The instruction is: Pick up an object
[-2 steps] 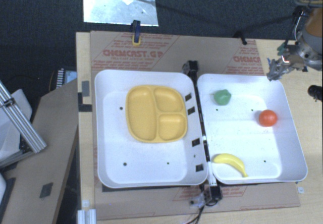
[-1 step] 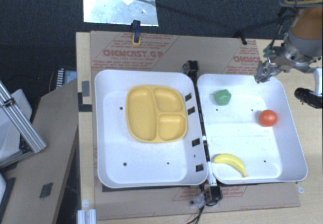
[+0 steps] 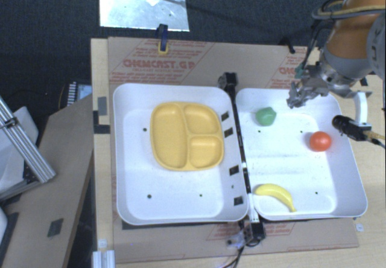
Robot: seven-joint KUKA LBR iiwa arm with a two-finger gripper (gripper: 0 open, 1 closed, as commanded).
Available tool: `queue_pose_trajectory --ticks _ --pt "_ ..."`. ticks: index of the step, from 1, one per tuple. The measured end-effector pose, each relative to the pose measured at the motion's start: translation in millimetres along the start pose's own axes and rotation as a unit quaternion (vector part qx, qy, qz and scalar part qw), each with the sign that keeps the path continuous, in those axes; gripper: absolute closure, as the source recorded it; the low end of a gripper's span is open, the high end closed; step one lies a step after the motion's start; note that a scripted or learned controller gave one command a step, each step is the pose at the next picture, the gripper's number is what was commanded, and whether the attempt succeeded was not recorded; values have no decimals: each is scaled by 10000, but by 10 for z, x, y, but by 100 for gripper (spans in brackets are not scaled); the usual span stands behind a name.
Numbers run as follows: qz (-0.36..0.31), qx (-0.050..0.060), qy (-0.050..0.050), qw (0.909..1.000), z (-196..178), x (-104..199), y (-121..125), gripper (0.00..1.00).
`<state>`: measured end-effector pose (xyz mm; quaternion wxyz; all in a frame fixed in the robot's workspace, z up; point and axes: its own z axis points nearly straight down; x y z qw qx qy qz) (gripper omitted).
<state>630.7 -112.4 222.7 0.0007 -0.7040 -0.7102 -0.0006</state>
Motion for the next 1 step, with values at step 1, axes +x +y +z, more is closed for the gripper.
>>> queue_pose_trajectory --ticks 1 --pt "-2 -6 -1 10000 -28 495 -115 100"
